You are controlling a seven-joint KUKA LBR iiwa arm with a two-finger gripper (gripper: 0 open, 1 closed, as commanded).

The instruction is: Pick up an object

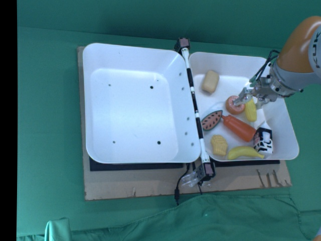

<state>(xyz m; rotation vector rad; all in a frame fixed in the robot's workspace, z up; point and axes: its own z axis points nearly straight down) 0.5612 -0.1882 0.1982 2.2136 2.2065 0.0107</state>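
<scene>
Camera view, from above at a slant: two shallow white bins sit side by side on the bench. The left bin [100, 64] holds nothing that can be made out; the right bin [281, 149] carries the toy food. Near its far side lies a tan bread roll [210, 81]. Toward the near side lie a watermelon slice [211, 119], an orange-red bottle [239, 127], a corn cob [218, 145], a banana [244, 152] and a small black-and-white carton [263, 140]. The arm reaches in from the right, and its gripper [249, 98] stands low over the middle of the right bin — just at a round pink-and-orange piece [233, 105], with a yellow piece [250, 111] close beside it. The gripper's spread cannot be told at this size, and no object is seen lifted within it. Judged from this, the approach looks nearly complete, with the round piece the likely target; the grasp itself and the lift are not yet shown — every object rests on the bin floor.
</scene>
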